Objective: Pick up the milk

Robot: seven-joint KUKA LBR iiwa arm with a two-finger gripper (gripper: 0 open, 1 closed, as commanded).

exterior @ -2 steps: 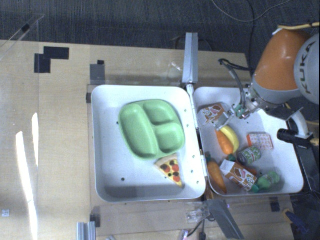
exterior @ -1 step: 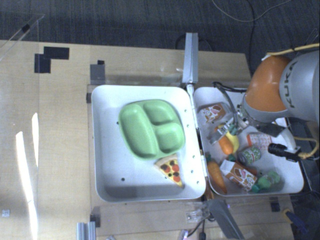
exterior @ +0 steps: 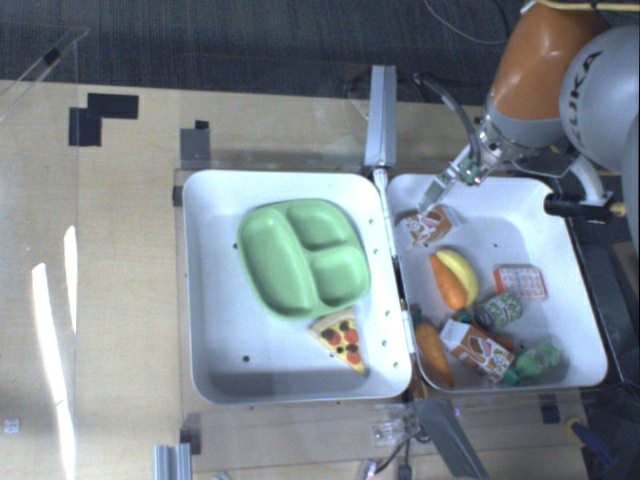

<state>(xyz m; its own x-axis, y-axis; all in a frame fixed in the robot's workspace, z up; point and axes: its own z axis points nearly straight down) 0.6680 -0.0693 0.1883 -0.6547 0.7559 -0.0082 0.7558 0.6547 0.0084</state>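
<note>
we judge the main risk to be a wrong pick: the right bin (exterior: 575, 268) is crowded, and the small milk carton (exterior: 427, 227) lies flat just below the gripper (exterior: 432, 194), close against the wall shared with the left bin (exterior: 200, 268). a descent too near that wall could clip the rim or push the carton aside. a banana (exterior: 455, 266) and a carrot (exterior: 449, 283) lie a little beyond the carton, and a larger juice carton (exterior: 480, 352) lies well beyond them near the front wall; it could be mistaken for the target.

the fingers point down and to the left, toward the carton. we cannot tell whether they are spread or pressed together, as they are too small and blurred. nothing is seen between them, and we cannot confirm contact with the carton.
</note>
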